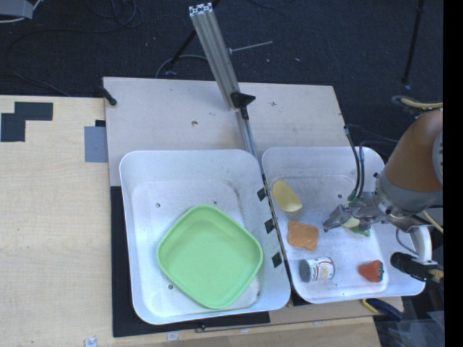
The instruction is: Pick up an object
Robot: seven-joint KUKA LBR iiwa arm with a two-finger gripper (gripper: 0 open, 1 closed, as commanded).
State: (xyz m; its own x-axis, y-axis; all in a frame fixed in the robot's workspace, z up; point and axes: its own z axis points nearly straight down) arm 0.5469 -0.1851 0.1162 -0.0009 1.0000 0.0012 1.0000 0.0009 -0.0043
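A: Down in the right bin (318, 161), the hand (341, 217) hangs low; can't tell its spread. A pale yellow-green piece (353, 223) sits at its tips.

B: Orange block (302, 235) beside, yellow cup (286, 196) behind, can (317, 270) and strawberry (371, 270) in front. Green plate (210, 256) fills the left bin (137, 215).

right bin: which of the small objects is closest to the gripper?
The orange block. It lies just left of the gripper; the yellow cup, small can and red strawberry sit farther off.

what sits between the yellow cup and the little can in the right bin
The orange block lies between the yellow cup and the can, as the camera view shows it.
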